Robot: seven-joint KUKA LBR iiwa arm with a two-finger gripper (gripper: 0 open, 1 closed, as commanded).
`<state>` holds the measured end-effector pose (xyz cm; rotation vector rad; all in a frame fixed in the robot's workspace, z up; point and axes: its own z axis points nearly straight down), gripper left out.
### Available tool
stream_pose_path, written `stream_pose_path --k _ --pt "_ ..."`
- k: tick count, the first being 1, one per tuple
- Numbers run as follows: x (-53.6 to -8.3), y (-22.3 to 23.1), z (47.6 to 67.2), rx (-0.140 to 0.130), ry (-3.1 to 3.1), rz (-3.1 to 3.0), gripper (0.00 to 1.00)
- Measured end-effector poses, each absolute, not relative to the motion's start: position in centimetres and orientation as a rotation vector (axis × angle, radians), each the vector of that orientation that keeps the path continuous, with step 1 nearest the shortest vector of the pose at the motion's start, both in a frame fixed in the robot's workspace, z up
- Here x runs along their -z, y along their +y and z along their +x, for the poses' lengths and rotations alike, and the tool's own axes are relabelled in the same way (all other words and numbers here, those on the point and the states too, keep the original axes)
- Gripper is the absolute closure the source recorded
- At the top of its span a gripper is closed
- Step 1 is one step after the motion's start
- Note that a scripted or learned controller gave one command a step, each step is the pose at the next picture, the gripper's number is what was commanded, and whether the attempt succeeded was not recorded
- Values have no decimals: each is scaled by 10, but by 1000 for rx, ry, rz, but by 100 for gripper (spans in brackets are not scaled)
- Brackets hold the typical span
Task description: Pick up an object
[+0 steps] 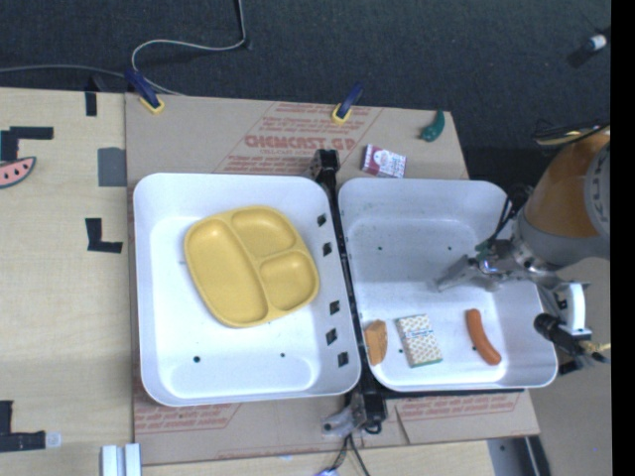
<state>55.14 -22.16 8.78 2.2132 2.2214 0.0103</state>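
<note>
Arm: grey KUKA arm with an orange band (575,181), reaching in from the right edge and leaning over the right side of the right bin, its wrist angling down and leftward.

Hand: metal two-finger hand (451,278), lying low over the middle of the right shallow white bin (427,201), pointing left. Its fingers are showing as one narrow tapering tip; whether they are spread or pressed together cannot be told. Nothing is showing between them.

Right bin contents, all along the near edge:
- an orange-red sausage-shaped piece (483,336), lying slantwise toward the right, apart from the hand.
- a small rectangular patterned packet, pale with a speckled face (419,340), lying flat in the middle, just left of the sausage piece.
- a small brown rounded piece like a bread roll (376,340), resting near the bin's left wall, just beside the packet.

Left shallow white bin (159,365): holding a yellow plastic divided plate with three compartments (252,264), sitting tilted in the upper middle.

Counter: brown cardboard sheet with red print (288,142) lying under both bins on the pale wooden counter (60,296). A small red and white packet (382,161) is lying on the cardboard just beyond the right bin's far edge. Two yellow and blue clips (347,107) are gripping the cardboard's far edge.
</note>
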Motion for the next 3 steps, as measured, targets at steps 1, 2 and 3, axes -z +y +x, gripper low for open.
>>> stream_pose_path --k 1,2,3 --pt "-88 -221 539 -14 2220 2208 0" --pt "-87 -213 547 0 2216 2217 0" --pt "-87 -222 623 -8 2222 2215 0"
